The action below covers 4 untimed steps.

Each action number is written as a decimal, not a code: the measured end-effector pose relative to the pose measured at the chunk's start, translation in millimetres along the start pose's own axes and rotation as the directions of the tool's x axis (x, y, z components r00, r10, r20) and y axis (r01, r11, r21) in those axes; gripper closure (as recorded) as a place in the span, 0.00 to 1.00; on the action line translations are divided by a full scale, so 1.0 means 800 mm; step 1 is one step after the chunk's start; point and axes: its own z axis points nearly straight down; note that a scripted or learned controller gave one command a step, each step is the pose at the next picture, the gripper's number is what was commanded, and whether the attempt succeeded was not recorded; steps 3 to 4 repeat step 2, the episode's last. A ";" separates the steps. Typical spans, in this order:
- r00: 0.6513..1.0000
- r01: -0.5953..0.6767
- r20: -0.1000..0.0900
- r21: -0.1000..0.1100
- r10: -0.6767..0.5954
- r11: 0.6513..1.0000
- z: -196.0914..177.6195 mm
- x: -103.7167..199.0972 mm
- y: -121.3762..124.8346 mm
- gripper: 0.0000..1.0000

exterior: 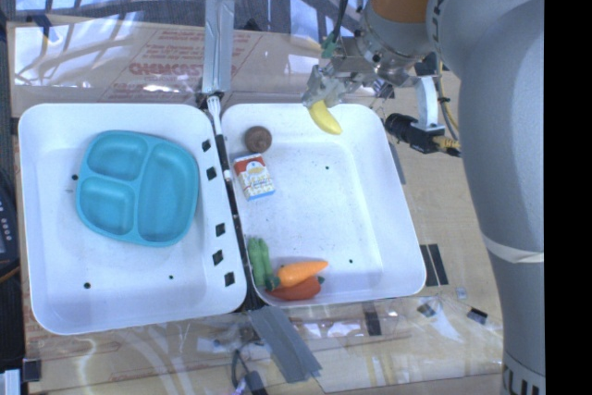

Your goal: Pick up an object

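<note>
Reaching in from the upper right of the frame, a grey robot arm with an orange band above its wrist holds its two-finger gripper [326, 99] over the top edge of the right-hand shallow white plastic bin [393, 199]. A small yellow banana-shaped toy [324, 117] hangs just under the gripper, its upper end seemingly pinched between the fingers while the rest sticks out down and to the right, above the bin's upper rim. Lower in the same bin, near its left wall, sit a round brown ball-like object [258, 139] and, just below it, a small white and orange carton [253, 177]. At the bin's lower left corner a green vegetable toy [259, 260], an orange carrot toy [302, 272] and a red piece [296, 290] lie bunched together. The left-hand white bin [46, 227] holds a turquoise divided plastic plate [138, 186]. The grip looks shallow, taking the banana near one end, so the curved, smooth toy could swing or slide out if the arm moves sharply. Being right at the rim, it might then fall outside the bin, onto the taped cardboard bench [139, 60] beyond.
</note>
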 end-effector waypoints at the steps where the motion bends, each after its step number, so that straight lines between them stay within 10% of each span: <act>1: 0.981 -0.194 0.000 0.000 0.194 0.981 -0.130 0.020 0.006 1.00; 2: 0.990 -0.143 0.001 0.010 0.143 0.990 0.045 -0.027 0.001 1.00; 4: 0.990 -0.143 0.001 0.010 0.143 0.990 0.045 -0.027 0.001 1.00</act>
